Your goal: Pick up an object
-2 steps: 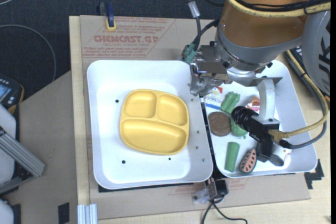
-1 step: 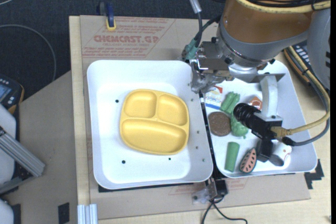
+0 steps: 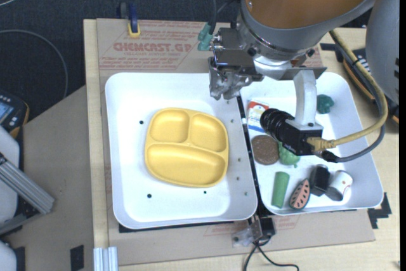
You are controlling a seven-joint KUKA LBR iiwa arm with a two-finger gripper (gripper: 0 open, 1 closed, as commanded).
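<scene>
My gripper (image 3: 223, 87) hangs over the far end of the divider between the two bins, just past the yellow divided plate (image 3: 187, 148) that lies in the left bin (image 3: 120, 136). The right bin (image 3: 366, 162) holds several small items: a red and white packet (image 3: 255, 112), a brown disc (image 3: 266, 150), a green cylinder (image 3: 280, 190), a speckled pink piece (image 3: 299, 194), a black and white object (image 3: 331, 181) and a teal lump (image 3: 325, 103). The wrist and a black fitting (image 3: 283, 127) hide part of that bin.
Both bins rest on a brown board (image 3: 158, 44) with a blue and yellow clamp (image 3: 132, 17) at its far edge. A yellow hose (image 3: 355, 134) loops over the right bin. Dark floor and cables lie to the left.
</scene>
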